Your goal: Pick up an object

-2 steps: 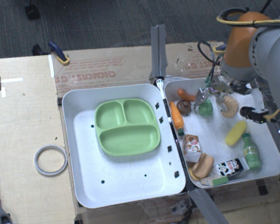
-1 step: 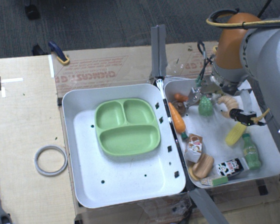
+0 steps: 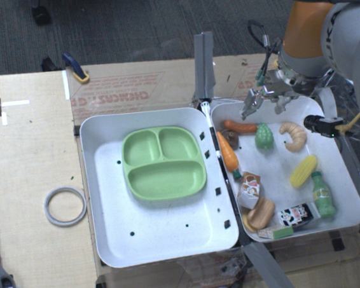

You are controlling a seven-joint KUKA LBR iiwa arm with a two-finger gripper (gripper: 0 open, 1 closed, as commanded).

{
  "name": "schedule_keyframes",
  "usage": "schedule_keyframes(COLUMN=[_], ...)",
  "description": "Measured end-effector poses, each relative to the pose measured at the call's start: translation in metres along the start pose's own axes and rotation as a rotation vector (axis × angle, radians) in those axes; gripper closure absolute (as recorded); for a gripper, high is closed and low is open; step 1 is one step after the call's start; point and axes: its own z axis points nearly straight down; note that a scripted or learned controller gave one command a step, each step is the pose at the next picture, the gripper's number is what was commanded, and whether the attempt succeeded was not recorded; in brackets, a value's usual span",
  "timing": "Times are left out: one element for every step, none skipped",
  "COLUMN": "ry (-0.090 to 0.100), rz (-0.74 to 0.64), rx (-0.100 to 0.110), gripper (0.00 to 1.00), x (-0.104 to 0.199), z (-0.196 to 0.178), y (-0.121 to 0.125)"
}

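Note:
The right bin (image 3: 347, 212) holds several toy foods: a red sausage (image 3: 239, 127), a green bumpy fruit (image 3: 264, 136), a croissant (image 3: 293, 134), a carrot (image 3: 227, 151), a corn cob (image 3: 303, 170), a green bottle (image 3: 323, 194), a printed packet (image 3: 250, 190), a bread roll (image 3: 261, 213) and a small carton (image 3: 296, 214). My gripper (image 3: 266, 102) hangs over the bin's far edge, just beyond the sausage and the green fruit. It is open, with nothing between its fingers.
The left bin (image 3: 106, 231) holds a green divided plate (image 3: 164, 162). On the bench to the left lie a tape ring (image 3: 65, 205) and scissors (image 3: 1, 283). A blue clamp (image 3: 76, 66) sits at the back. A metal divider (image 3: 203, 61) rises between the bins.

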Motion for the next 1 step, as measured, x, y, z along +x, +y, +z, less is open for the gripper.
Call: schedule_keyframes(ry=[0.000], rz=[-0.004], rx=[0.000], gripper=[0.00], x=[-0.0266], z=[0.1001], y=[-0.0025])
